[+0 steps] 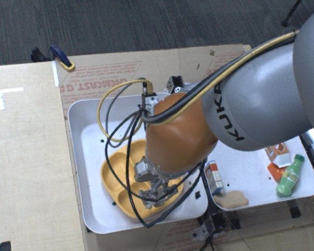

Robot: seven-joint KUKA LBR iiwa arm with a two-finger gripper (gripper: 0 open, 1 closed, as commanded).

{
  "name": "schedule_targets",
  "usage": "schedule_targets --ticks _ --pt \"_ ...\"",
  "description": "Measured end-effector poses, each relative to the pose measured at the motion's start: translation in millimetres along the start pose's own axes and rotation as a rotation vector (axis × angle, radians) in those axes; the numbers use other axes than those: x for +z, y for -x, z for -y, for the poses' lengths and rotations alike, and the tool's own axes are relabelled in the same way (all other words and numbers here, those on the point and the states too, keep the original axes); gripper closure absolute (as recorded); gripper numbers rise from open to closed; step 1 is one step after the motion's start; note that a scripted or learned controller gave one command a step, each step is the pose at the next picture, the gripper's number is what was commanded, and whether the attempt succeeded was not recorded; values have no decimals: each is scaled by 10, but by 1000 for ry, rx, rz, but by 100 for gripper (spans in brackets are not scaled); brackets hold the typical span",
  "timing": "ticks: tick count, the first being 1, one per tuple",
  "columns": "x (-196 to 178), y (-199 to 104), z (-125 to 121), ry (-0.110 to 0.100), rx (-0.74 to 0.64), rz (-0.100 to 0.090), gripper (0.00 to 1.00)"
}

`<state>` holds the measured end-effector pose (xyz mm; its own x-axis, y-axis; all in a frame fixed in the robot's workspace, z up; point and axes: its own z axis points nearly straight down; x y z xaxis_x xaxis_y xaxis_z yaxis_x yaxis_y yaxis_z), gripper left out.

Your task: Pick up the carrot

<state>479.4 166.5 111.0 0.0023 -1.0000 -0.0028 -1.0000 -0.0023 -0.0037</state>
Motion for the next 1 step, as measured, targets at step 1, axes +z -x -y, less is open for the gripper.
schedule_targets --ticks 1 --pt "-447 -61 4 0 -332 3 100"
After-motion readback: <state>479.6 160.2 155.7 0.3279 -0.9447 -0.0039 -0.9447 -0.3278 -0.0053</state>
